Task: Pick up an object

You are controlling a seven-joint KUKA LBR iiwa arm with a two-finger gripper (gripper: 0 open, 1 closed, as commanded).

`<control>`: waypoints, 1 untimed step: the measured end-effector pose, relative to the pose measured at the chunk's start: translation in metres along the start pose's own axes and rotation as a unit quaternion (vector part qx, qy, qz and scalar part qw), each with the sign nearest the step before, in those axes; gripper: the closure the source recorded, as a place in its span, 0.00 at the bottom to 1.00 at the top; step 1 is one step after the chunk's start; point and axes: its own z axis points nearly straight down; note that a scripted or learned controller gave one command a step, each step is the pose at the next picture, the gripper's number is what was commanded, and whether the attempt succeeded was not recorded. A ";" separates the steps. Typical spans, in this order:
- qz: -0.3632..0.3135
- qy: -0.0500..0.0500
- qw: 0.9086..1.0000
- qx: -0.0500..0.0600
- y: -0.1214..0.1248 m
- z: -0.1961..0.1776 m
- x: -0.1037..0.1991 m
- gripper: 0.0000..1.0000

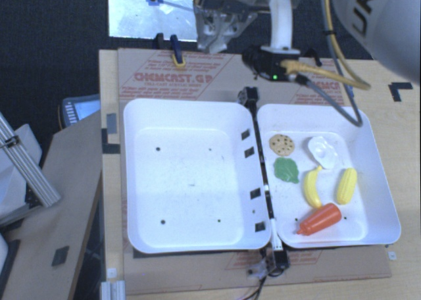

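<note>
The right bin (378,180) holds several toy foods. A round cookie (281,144) lies at its near-left, with a green leafy piece (287,170) just below it. A white piece (321,150) sits in the middle. A yellow banana (312,187) and a yellow corn cob (346,185) lie side by side, and an orange carrot (320,219) rests near the front. My gripper (216,32) hangs high at the top of the view, above the bench's back edge and well away from both bins. Nothing shows between its fingers.
The left bin (135,160) stands next to the right one, joined by a black hinge strip (258,174). A cardboard sheet (171,75) lies under both. Yellow and grey cables (329,75) run behind the right bin. A metal rail (26,167) leans at far left.
</note>
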 end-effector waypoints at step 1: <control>0.002 -0.004 1.000 0.012 -0.088 0.121 -0.049 1.00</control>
